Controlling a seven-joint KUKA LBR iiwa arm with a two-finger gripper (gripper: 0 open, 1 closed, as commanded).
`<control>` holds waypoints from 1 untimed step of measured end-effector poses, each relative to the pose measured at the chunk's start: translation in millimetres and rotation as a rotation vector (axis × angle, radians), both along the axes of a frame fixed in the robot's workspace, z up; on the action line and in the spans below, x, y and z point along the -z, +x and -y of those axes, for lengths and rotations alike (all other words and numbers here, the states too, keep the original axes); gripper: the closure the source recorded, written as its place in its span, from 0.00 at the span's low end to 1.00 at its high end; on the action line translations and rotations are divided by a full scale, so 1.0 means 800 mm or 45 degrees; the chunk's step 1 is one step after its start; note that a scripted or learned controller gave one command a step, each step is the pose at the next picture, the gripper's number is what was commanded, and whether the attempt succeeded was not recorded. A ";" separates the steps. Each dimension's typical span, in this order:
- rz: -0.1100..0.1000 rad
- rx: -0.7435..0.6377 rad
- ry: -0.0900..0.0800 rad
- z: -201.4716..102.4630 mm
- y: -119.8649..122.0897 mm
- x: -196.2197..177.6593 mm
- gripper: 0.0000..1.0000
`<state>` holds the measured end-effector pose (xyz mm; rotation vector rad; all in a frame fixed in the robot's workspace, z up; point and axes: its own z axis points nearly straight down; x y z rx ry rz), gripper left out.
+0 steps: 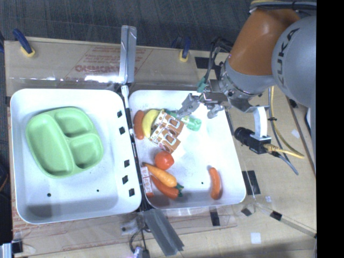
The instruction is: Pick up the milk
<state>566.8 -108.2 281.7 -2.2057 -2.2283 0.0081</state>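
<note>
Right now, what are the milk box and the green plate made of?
The milk carton looks like printed cardboard: flat faces, sharp folds, a matte orange-and-white pattern. The green plate looks like moulded plastic: one even colour, rounded compartments, a soft sheen. Both are guesses from looks alone.

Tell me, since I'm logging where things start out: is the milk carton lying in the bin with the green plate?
No: the milk carton lies in the right bin, while the green plate sits in the left bin.

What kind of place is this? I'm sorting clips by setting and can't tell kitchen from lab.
Most likely a robotics lab bench, not a kitchen: a KUKA arm reaches over two white bins, the food looks like toy pieces, and cables lie on the bench.
</note>
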 end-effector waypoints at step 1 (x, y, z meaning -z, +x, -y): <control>-0.001 -0.327 0.003 -0.030 0.062 0.116 0.00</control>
